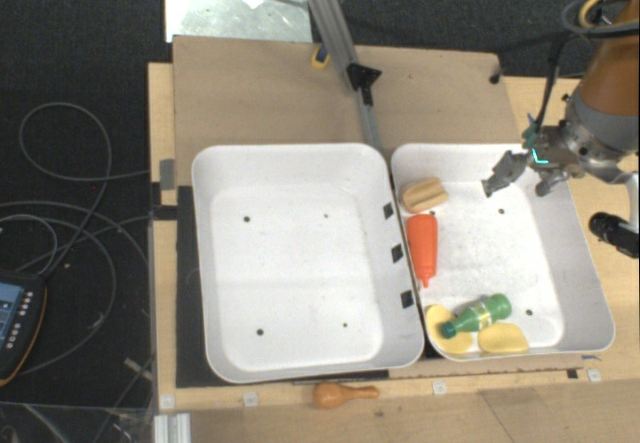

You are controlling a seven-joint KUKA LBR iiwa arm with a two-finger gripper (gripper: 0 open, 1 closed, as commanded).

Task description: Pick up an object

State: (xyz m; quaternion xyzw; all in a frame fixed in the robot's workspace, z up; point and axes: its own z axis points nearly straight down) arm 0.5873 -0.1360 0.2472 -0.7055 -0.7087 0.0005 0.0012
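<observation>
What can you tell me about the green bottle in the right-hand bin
The green bottle is small and looks like glossy plastic, with a paler band around its middle. It lies on its side, slanted, in the near left corner of the right bin. Its lower end rests on a pale yellow plate, and a yellow piece lies against it on the near side. The gripper is apart from it, over the bin's far side.
</observation>
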